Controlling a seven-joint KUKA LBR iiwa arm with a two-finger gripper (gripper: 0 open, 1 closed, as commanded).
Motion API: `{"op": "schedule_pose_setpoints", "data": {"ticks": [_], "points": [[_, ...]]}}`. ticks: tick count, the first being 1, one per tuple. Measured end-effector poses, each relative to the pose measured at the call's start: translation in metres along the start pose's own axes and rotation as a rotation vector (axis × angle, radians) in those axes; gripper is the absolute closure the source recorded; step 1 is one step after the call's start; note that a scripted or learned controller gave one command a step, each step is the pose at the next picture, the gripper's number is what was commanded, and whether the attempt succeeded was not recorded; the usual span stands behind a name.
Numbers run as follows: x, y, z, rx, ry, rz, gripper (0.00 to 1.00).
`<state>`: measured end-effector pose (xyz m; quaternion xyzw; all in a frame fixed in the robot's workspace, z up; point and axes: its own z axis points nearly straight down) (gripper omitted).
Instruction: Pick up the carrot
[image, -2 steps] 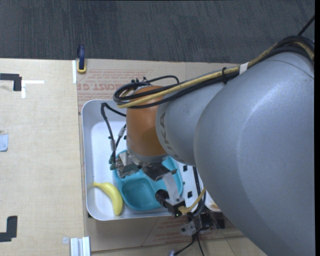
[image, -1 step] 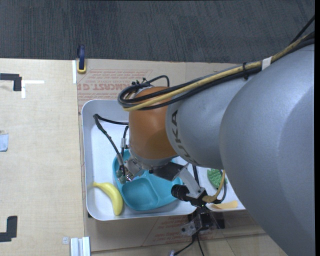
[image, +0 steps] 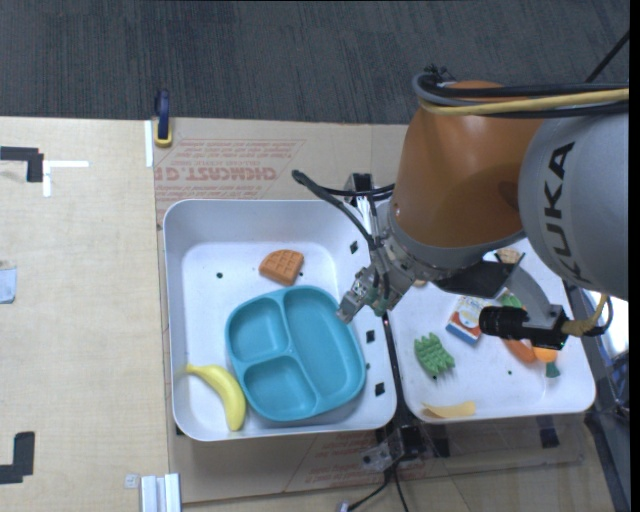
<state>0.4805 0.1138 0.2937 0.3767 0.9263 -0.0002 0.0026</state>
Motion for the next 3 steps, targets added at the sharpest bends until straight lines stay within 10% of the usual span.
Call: {"op": "schedule_pose_setpoints", "data": {"ticks": [1, 2, 3], "points": [[-0.069, -0.068, -0.158, -0.005, -0.006, -0.225, 1.0], [-0.068, -0.068, -0.157, -0.005, -0.005, -0.225, 0.0], [-0.128, -0.131, -0.145, -0.001, -0.002, -0.378, 0.0]]}}
